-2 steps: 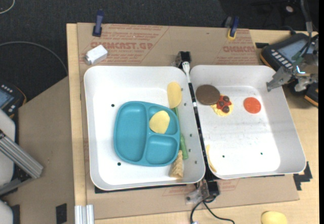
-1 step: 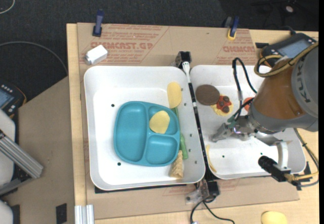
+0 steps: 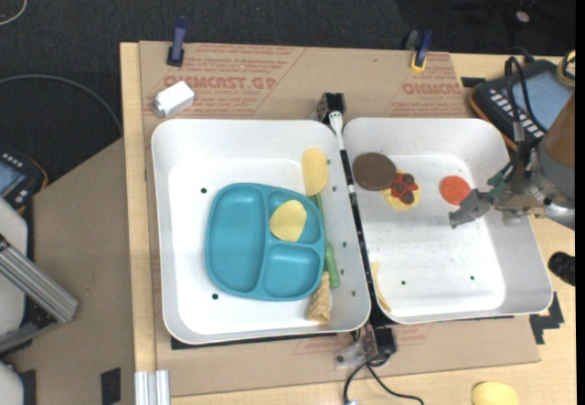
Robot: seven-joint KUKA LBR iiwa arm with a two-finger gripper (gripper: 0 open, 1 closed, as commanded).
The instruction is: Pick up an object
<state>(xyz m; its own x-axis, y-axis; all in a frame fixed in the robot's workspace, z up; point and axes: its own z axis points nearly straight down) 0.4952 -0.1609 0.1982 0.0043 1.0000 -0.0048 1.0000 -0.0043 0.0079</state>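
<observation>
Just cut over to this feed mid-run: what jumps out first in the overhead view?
The big teal divided tray in the left bin draws the eye first, with a yellow piece lying in its upper right compartment. In the right bin, a brown disc, a small red and yellow item and an orange piece cluster near the far side. The gripper reaches in from the right, just below the orange piece.

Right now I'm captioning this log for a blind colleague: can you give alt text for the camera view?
The gripper hovers in the right bin, just below an orange disc and right of a brown disc. The left bin holds a teal divided plate with a yellow piece on it.
</observation>
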